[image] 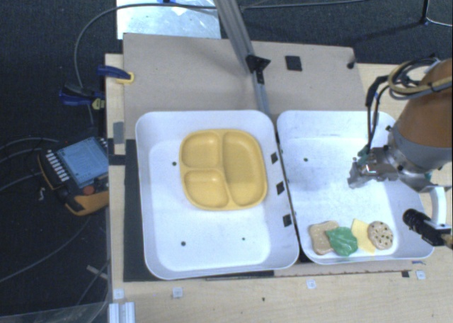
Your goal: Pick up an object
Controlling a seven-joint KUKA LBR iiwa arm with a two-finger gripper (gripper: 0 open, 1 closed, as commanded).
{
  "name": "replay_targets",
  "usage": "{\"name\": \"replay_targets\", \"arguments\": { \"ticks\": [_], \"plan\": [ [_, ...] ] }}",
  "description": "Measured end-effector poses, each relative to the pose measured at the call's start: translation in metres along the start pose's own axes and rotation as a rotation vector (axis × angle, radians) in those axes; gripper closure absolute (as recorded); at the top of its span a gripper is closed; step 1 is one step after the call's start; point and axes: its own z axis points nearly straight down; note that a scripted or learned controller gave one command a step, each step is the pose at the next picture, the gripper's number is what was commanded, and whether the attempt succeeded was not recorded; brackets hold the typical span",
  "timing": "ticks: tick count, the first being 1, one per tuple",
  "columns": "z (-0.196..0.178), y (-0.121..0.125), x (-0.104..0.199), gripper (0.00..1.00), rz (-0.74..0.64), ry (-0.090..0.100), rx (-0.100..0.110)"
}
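Note:
Several small food items lie along the near edge of the right bin [318, 137]: a slice of toast [323, 236], a green leafy piece [344, 241], a yellow cheese wedge [362, 233] and a chocolate-chip cookie [381, 234]. My gripper [363, 173] hangs over the right part of that bin, above and apart from the food. Nothing shows between its fingers.
A yellow three-compartment plate [221, 168] sits in the left bin [163, 244]. A metal pole [237, 27] slants in from the top to the bins' divide. Clamps and a blue device lie off the bench to the left.

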Motion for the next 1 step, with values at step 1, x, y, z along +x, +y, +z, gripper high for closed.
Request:
{"name": "replay_targets", "arguments": {
  "ticks": [1],
  "plan": [
    [-0.0459, 0.0019, -0.0003, 1.00, -0.001, 0.000, -0.002]
  ]
}}
